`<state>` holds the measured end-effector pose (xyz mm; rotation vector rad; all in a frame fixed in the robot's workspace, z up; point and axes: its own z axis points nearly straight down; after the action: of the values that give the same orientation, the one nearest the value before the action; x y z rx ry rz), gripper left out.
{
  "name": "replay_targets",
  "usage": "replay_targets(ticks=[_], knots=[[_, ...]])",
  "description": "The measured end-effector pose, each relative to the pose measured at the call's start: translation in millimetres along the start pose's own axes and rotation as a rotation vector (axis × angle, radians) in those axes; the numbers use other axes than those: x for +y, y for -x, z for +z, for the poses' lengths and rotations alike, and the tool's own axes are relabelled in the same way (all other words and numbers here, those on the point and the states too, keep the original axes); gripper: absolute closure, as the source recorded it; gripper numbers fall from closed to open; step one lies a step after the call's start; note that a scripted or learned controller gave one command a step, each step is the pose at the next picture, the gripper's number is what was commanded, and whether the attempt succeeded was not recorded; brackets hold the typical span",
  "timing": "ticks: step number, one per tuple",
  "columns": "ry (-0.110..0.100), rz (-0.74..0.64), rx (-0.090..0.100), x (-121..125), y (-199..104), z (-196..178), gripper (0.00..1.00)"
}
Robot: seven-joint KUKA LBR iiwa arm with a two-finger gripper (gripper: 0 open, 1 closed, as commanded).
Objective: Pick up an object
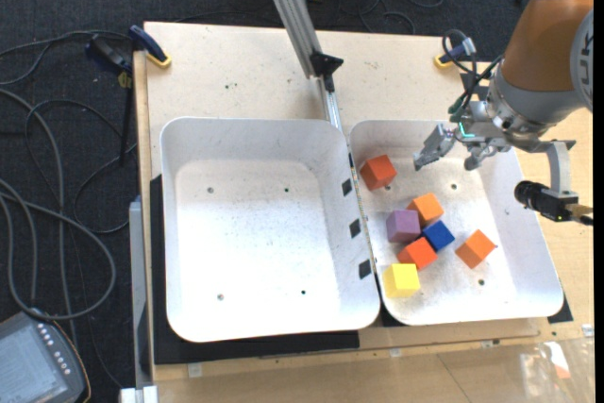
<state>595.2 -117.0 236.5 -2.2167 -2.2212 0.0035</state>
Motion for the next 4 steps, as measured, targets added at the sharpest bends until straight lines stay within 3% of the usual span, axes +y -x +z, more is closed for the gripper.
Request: replay_targets(ticks=[1,2,4], knots=[[0.004,0.001,-0.001,1,0,-2,0.00],[-0.002,0.002,0.000,1,-5,61,0.00],[0.009,0.002,-0.005,3,-6,141,0.00]])
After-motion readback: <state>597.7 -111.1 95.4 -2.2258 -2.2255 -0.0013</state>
